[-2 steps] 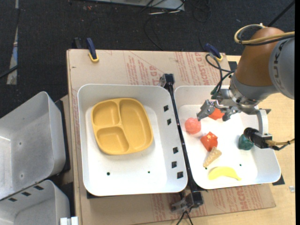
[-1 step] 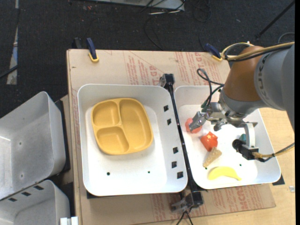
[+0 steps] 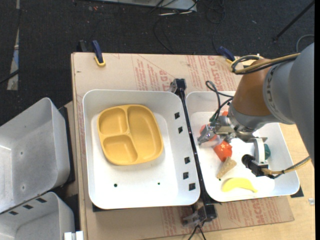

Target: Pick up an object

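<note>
From my remote seat, I saw the gripper (image 3: pixel 207 134) down inside the right bin (image 3: pixel 285 184), near that bin's left wall, and I could not tell how it was set, the metal parts there being too tangled to read. Just right of it in that bin lay an orange-red block (image 3: pixel 223 150), close against the gripper, though nothing showed it as held. Below the block in the right bin sat a tan cone-shaped piece (image 3: pixel 226 168), and below that a yellow banana (image 3: pixel 238 185) near the bin's front wall. A teal object (image 3: pixel 263 151) peeked out toward the bin's right side. Left of the right bin, the left bin (image 3: pixel 145 194) carried a yellow divided plate (image 3: pixel 130 134).
</note>
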Robot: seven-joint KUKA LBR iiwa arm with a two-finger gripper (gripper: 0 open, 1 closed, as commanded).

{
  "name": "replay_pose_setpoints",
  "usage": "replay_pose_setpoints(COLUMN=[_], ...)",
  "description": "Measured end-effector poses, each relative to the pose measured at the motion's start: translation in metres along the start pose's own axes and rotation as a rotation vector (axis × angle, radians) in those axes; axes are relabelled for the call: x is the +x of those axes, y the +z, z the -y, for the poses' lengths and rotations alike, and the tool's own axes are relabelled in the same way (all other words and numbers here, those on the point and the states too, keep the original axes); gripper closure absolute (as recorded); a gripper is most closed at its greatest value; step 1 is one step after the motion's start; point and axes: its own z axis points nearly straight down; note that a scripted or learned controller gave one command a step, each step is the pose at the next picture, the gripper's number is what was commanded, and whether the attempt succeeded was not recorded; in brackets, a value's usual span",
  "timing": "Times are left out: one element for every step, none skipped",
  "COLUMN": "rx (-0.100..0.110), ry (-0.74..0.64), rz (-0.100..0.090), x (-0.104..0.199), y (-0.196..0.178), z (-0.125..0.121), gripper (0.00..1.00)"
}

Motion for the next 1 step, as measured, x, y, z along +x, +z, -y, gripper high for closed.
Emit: replay_pose_setpoints(rx=[-0.005], ry=[0.003], rz=[0.001], x=[-0.0003], y=[-0.0120], z=[-0.0011], gripper=[1.00])
